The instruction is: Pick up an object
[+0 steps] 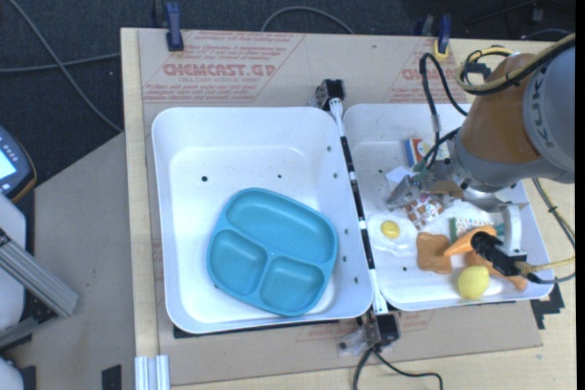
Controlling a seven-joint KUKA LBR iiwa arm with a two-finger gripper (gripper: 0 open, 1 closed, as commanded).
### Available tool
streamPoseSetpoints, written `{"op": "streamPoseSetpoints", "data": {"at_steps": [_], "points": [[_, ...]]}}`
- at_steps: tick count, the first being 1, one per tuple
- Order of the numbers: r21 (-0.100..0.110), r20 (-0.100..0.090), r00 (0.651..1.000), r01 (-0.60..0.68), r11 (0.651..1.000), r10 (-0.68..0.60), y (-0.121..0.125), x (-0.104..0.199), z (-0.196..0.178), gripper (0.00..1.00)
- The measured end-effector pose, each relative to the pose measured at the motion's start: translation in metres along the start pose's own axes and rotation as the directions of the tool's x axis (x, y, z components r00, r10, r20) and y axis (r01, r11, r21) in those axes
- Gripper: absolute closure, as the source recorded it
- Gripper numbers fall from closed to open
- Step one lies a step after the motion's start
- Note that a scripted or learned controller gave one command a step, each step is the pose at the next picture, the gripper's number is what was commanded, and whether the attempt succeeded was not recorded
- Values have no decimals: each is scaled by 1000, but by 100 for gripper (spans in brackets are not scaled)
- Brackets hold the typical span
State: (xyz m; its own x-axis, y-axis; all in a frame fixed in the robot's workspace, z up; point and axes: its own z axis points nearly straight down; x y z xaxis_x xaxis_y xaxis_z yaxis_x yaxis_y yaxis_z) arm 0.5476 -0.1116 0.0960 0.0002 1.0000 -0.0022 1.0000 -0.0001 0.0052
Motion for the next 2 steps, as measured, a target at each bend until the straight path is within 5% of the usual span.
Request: {"op": "streamPoseSetpoints", "data": {"at_steps": [1,2], "points": [[1,0,1000,-2,1000,2,-1,0,-8,100],[-3,-5,1000,9,1000,-9,-7,77,-94,100]]}}
